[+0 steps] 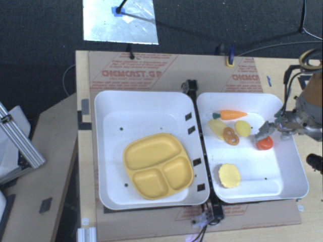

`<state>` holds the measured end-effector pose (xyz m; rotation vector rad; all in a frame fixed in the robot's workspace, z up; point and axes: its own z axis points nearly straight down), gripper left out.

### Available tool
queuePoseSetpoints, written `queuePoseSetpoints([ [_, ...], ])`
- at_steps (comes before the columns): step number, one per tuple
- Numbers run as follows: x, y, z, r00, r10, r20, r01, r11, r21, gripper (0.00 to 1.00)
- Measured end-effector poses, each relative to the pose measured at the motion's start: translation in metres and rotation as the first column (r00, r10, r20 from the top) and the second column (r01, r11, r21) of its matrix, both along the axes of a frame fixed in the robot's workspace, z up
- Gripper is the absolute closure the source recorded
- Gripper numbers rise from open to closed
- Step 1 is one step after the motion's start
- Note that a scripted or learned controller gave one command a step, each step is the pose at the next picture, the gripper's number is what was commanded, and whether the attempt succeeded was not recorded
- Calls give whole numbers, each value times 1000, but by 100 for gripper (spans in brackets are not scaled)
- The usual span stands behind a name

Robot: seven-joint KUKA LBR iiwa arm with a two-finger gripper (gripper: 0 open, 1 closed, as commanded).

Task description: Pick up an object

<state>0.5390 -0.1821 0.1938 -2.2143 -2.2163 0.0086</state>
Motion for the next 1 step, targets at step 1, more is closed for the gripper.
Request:
queuePoseSetpoints([
  [1, 3, 0, 6, 1000, 3, 11, -3, 1000, -3, 0],
])
